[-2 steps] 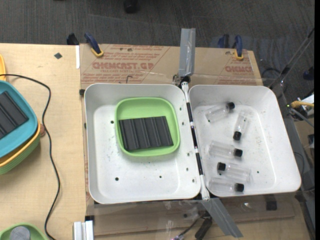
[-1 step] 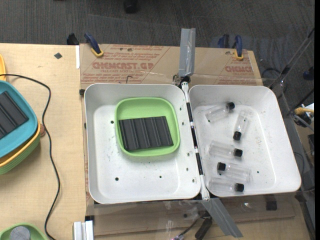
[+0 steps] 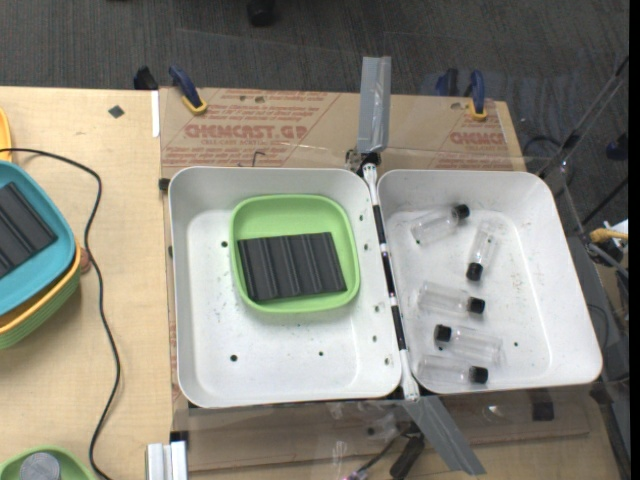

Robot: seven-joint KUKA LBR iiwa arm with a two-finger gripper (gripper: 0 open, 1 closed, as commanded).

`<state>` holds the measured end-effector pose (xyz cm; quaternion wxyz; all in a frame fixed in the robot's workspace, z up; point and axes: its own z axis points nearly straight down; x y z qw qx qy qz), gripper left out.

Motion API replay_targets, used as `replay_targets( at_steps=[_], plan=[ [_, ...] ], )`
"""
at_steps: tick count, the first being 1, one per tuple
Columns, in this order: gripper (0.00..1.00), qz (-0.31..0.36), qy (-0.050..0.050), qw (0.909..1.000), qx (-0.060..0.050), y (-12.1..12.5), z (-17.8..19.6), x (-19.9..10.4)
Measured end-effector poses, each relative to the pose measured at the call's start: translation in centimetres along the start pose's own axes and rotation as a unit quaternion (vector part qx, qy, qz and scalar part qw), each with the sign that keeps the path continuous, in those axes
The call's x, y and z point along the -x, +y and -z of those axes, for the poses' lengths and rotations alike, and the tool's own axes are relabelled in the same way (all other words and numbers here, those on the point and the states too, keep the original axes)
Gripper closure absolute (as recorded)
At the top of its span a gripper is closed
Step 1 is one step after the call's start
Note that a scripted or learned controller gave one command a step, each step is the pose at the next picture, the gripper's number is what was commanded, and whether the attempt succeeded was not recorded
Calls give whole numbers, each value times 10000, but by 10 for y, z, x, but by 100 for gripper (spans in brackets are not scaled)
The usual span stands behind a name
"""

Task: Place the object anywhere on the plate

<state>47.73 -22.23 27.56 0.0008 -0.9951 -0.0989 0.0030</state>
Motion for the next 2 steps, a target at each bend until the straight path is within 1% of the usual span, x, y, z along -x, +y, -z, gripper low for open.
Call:
replay_targets(
  at_steps=[1, 2],
  plan=[
    [0, 20, 1, 10000, 1, -35, -2, -7],
    [0, 1, 2, 10000, 5, 0, -3, 0]
  ],
)
